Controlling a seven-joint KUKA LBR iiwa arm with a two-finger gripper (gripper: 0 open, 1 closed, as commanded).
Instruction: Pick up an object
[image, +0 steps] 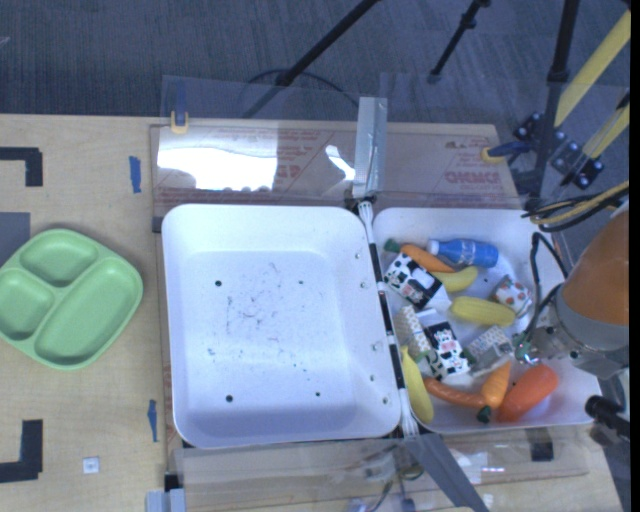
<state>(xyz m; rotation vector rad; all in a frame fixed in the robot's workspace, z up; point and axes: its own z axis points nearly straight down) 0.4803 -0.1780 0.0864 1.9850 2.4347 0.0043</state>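
A: Shallow white plastic left bin (265, 330) bare; toys heaped in shallow white right bin (455, 222).
B: Gripper (522, 347) seen over orange plastic carrot (528, 390); grip state can't be told. Descent should be centred, w/ neighbours avoided.

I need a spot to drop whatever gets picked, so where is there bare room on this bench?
The left bin has an open floor, bordered by its own walls and the divider beside the right bin. The wood between the green tray and the left bin is a narrow free strip. The right bin is crowded: blue bottle, bananas, carrots, with the hand over them.
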